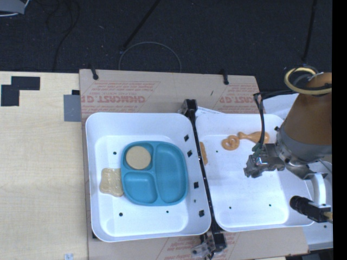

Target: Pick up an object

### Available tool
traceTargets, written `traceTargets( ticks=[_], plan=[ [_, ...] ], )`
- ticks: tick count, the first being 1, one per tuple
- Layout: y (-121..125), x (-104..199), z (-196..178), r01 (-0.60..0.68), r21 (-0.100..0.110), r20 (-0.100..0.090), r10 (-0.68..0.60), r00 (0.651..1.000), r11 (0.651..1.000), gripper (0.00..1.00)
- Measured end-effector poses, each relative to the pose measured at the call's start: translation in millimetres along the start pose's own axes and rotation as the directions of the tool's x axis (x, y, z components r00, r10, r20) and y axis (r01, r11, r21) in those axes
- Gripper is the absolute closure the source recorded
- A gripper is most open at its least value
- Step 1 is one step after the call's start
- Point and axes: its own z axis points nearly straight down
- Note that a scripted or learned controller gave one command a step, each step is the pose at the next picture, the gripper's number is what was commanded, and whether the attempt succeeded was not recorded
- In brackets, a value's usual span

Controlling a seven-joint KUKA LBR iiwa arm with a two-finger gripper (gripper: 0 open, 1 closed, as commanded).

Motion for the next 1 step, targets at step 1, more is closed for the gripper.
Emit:
traceTargets(
  ticks=[1],
  plan=[
    [31.2, 51.5, -2.3, 0.004, 0.004, -0.001, -0.004, 1.000, 1.000, 1.00]
  ],
)
